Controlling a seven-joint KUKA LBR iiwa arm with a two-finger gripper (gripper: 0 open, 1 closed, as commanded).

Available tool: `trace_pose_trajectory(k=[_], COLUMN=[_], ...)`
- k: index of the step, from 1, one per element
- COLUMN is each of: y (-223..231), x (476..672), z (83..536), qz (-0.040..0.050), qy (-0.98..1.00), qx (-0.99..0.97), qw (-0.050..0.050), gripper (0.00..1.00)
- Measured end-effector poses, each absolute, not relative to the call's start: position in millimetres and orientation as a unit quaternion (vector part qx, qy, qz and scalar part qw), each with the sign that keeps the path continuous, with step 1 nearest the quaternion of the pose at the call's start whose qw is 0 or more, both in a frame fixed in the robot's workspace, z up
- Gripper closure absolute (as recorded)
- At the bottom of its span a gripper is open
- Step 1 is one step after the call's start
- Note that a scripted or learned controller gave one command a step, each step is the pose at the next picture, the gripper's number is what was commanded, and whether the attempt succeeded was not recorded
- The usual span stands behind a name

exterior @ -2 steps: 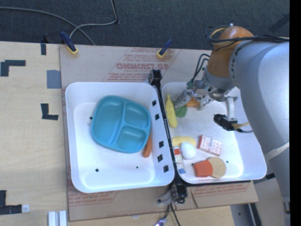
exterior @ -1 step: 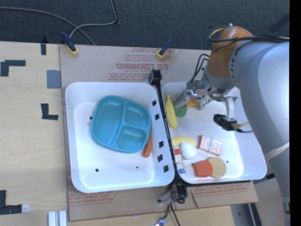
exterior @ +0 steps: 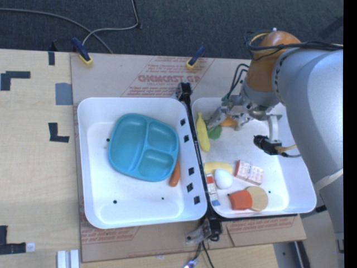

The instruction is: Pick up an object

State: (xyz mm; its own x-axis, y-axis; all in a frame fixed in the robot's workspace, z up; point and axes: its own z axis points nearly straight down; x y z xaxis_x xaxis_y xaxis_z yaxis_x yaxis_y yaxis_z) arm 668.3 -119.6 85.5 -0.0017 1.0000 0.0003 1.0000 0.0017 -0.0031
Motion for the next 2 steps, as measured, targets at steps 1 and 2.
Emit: trace_pose_trajectory(k=[1, 2], y=[-110.2, -108.0], x=[668.2, 666.4], z=[86.5, 94.7], qz=[0.0026, 0.0046], qy=[-0.707, -0.707], qx=[-0.708, -0.707], qw=[-0.003, 0.004], gripper=[0.00, 1.00])
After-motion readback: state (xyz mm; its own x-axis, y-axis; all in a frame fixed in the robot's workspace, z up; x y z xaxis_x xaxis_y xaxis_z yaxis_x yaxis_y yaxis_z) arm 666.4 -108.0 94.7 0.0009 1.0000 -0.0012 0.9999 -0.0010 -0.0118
